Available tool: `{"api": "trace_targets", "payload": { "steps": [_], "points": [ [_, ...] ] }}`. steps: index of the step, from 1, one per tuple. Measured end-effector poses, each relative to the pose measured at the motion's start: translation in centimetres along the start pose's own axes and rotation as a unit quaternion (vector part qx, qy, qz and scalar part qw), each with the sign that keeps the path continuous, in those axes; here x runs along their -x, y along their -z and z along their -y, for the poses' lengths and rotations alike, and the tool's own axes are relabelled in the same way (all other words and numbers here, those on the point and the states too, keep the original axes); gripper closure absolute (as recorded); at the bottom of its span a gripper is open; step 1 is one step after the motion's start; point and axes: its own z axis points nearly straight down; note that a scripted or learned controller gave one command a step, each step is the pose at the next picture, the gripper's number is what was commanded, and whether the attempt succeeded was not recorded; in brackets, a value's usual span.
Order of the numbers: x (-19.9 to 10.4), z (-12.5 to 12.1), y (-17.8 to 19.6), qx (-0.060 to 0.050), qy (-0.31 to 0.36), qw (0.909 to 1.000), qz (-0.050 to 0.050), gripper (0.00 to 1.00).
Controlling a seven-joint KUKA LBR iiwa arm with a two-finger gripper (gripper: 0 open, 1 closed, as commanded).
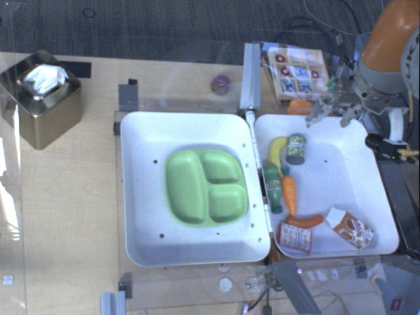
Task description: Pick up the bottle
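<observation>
In the camera view, the end effector point(333, 111) hangs over the far rim of the right bin point(384, 202), its two fingers spread moderately apart with nothing between them. The bottle point(274, 189), a green one as far as the blur allows, lies well below and to the left of the end effector, against the bin's left wall. Just right of the bottle lies a carrot point(289, 195). A banana point(277, 152) and a small can point(296, 149) sit side by side nearer the end effector, below-left of it. Farther down lie a sausage point(304, 220), a red packet point(296, 237) and a small carton point(352, 228). Far to the left of the end effector, the left bin point(141, 241) holds a green divided tray point(206, 186). A picture book point(295, 73) lies on the bench point(98, 195) just up and left of the end effector.
</observation>
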Motion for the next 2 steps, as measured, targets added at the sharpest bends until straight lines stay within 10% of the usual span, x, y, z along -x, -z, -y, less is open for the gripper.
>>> {"api": "trace_targets", "payload": {
  "steps": [1,2],
  "points": [
    [3.4,9.4,-10.5,-0.001,-0.046,0.9989,0.000,0.00],
    [-1.7,14.6,-2.8,0.002,0.088,0.9961,0.000,0.00]
  ]
}}
